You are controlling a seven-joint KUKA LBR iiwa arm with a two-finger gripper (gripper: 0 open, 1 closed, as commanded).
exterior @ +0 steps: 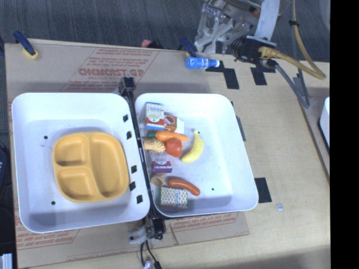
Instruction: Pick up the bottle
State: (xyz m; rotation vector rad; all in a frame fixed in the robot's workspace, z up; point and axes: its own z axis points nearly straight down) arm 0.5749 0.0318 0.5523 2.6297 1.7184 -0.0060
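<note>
The blue bottle [201,63] lies on its side on the surface [280,150], beyond the right bin's [238,150] far edge, outside both bins. The tool [216,29] hangs just above it, likely lined up for a grasp; whether it holds anything I cannot tell.

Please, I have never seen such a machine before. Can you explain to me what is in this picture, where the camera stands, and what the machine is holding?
One camera looks down at a slant on a bench. A grey robot arm reaches in from the right; its gripper hangs over the cardboard behind two white bins. The blue bottle lies on the cardboard just below it, outside the bins. The left bin holds a yellow divided tray. The right bin holds toy food: a banana, a tomato, a sausage and small cartons. Whether anything is held cannot be told.
</note>
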